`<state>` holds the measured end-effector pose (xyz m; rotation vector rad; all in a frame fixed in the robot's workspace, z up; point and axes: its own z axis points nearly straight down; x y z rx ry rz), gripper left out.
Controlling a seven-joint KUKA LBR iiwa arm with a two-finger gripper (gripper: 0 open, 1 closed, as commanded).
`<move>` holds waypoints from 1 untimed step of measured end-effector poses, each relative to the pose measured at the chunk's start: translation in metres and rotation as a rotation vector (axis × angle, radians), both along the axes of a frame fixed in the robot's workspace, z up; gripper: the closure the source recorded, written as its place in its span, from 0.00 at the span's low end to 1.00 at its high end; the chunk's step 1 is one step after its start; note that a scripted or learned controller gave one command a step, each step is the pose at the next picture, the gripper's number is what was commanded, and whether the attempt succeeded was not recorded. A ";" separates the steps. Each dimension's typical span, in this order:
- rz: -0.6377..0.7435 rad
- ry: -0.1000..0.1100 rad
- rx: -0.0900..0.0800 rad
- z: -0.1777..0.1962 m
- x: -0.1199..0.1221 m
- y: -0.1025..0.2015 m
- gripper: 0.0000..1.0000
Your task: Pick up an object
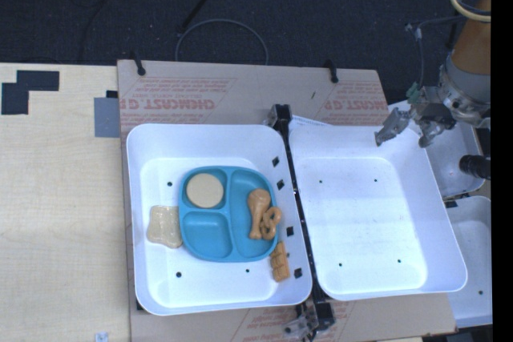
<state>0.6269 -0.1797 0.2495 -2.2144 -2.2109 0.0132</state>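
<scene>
We log the jaws (409, 126) up at the far right corner of the right bin (377, 284), over its rim and clear of everything; the two grey fingers look spread apart with nothing between them, so open and empty, likely parked ahead of a reach. All candidate objects sit in the left bin (152, 148), well apart from the jaws, across the centre divider and nearer the camera. A blue sectioned tray (210, 240) lies flat there, presumably as a carrier: a round tan disc (204, 190) rests in its upper-left compartment, and a knobbly brown twisted piece (263, 214) lies in the compartment on the side nearest the jaws. A pale, biscuit-like slab (165, 226) touches the tray's far edge, and a small brown segmented piece (279, 261) lies just beside the tray's near corner. We judge the loose pieces the easier picks; no pick has begun.
</scene>
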 end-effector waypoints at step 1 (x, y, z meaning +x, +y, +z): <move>0.002 -0.012 -0.002 0.008 0.002 0.000 0.00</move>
